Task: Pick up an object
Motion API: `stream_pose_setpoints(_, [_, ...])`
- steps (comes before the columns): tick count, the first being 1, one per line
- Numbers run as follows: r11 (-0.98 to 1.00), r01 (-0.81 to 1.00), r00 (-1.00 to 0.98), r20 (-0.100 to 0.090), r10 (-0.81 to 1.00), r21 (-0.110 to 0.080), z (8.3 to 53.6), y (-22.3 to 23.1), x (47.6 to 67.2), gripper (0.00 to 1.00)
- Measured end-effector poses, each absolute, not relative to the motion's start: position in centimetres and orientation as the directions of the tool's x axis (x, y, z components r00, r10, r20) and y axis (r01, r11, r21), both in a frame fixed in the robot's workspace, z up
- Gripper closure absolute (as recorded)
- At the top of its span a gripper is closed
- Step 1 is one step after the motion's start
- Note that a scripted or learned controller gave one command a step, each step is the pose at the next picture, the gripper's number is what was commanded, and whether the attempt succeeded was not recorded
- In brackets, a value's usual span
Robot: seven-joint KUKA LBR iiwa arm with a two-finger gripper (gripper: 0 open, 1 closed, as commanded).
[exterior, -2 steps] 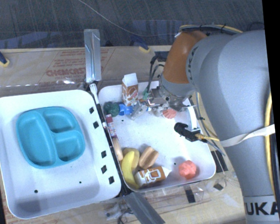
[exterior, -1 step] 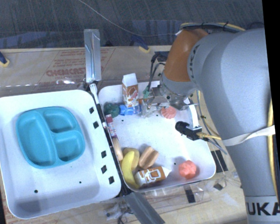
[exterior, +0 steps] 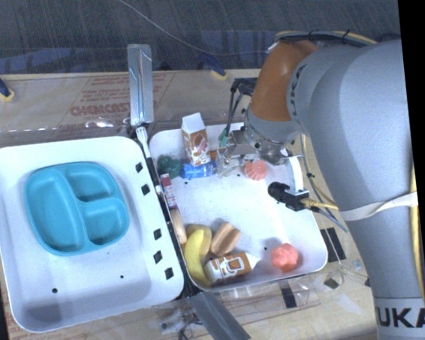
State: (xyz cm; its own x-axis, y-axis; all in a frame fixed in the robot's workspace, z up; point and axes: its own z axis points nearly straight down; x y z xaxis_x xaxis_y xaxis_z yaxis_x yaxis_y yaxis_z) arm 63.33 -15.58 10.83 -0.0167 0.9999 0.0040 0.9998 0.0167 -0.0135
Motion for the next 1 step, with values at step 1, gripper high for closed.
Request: stream_pose_setpoints(1, [0.018, 1.000, -0.018, 0.004, 1.000, -0.014, 10.80, -15.57, 63.32, 0.00])
